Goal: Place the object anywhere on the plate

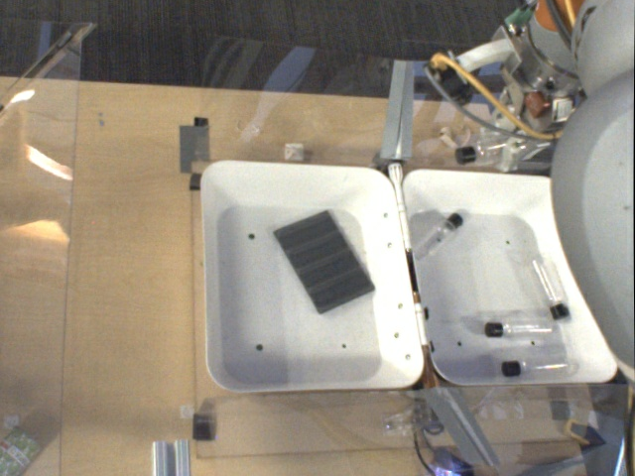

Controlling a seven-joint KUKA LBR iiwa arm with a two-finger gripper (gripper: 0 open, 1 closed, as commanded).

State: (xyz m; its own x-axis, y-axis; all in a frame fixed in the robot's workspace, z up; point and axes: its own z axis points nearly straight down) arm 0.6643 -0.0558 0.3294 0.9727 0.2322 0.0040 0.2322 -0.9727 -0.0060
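Grey arm (595,216) looms closest, its gripper (531,97) beyond the right bin (585,370) (grip state I cannot tell), so the small clear tubes (521,328) lie below it, light, slippery, likely fragile; I'd pinch one mid-barrel, plate (323,261) leftward.

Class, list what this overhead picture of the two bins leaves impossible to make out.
- Gripper: tangled behind cables above the right bin; whether it is open is unclear.
- Right bin's far side: covered by the grey arm.
- Clear tubes: transparent, outlines faint.
- Dark ridged plate in the left bin: surface detail too small.
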